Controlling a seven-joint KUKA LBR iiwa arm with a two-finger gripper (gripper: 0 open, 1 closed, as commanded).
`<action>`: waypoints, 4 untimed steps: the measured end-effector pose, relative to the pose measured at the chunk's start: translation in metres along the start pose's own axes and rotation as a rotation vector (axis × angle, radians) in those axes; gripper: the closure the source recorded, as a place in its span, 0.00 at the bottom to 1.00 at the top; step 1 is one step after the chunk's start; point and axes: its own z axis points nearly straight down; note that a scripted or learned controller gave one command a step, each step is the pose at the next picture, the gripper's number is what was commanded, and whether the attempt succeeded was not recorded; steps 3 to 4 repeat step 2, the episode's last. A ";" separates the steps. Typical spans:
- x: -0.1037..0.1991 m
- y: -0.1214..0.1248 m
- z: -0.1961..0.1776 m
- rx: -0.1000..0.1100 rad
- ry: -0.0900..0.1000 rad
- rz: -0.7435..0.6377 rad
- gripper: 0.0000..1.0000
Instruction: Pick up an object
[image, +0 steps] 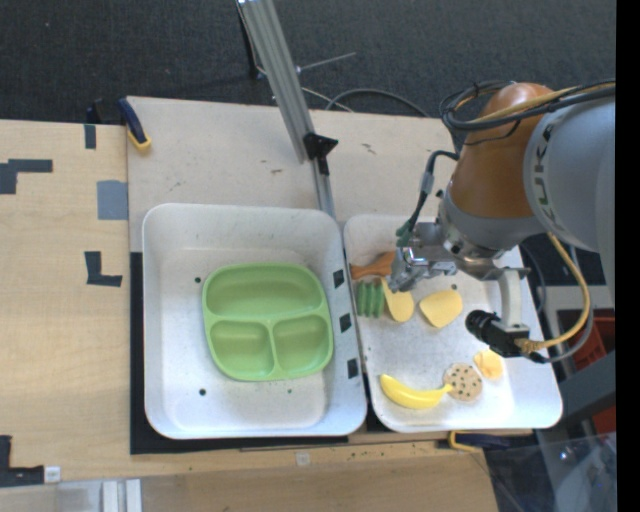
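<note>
Yellow moulded plastic, by its look, makes up most of the pieces in the right bin (540, 405): a banana (410, 392), two pale wedge-like pieces (440, 307), a round cookie (462, 381), plus a green ribbed piece (371, 298) and an orange piece (374, 266) near the bin's left wall. The left bin (160, 300) carries a green divided plate (268, 320).

The pincer (407, 275) hangs low over the upper left part of the right bin, directly above the smaller yellow piece (400, 306). Whether it is released or clenched cannot be told; nothing is seen gripped.

That yellow piece is judged light, rigid and smooth, hence liable to slip. Its long axis runs roughly top to bottom in the view; grip it across the narrow width, near its middle.
</note>
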 end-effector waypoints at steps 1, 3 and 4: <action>0.053 0.010 -0.008 -0.002 0.001 -0.001 1.00; 0.108 0.006 0.001 0.001 0.000 -0.001 1.00; 0.108 0.006 0.001 0.001 0.000 -0.001 1.00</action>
